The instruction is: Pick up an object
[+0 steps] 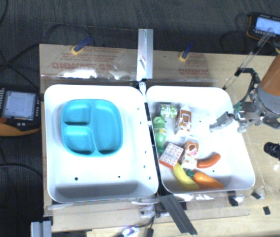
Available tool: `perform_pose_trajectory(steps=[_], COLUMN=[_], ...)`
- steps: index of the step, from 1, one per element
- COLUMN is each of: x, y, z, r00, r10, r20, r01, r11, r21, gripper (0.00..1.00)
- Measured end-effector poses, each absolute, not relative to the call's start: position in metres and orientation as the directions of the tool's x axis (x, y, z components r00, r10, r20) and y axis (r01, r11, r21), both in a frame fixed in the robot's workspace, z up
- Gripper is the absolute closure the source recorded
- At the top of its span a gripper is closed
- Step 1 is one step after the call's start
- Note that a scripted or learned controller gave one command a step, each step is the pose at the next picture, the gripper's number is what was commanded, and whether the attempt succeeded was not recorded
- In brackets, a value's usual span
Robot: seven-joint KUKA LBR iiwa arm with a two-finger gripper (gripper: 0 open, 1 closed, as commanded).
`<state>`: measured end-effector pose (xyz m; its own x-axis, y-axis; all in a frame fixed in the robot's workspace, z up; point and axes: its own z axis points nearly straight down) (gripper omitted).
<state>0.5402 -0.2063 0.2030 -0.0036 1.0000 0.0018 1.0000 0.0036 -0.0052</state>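
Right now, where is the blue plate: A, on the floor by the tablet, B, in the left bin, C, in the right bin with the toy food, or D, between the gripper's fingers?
B: the blue plate lies alone in the left bin, while the banana and carrot sit in the right bin.

Two white bins (56, 181); one blue plate (91, 127); one banana (184, 177); one carrot (208, 180); one sausage (209, 160).
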Motion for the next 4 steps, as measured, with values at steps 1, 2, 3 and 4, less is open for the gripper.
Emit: perform_pose_trajectory(steps=[1, 2, 3, 4], x=[0.494, 0.494, 0.493, 0.484], y=[-0.141, -0.141, -0.139, -0.081], z=[0.104, 0.104, 0.111, 0.263], r00=[-0.061, -0.061, -0.063, 0.163], r10=[0.998, 0.998, 0.998, 0.987], r20=[0.003, 0.003, 0.006, -0.004], r01=[0.998, 0.998, 0.998, 0.987], r11=[0.061, 0.061, 0.063, -0.163], r21=[-0.006, -0.006, -0.012, -0.006], gripper=[0.0, 0.0, 1.0, 1.0])
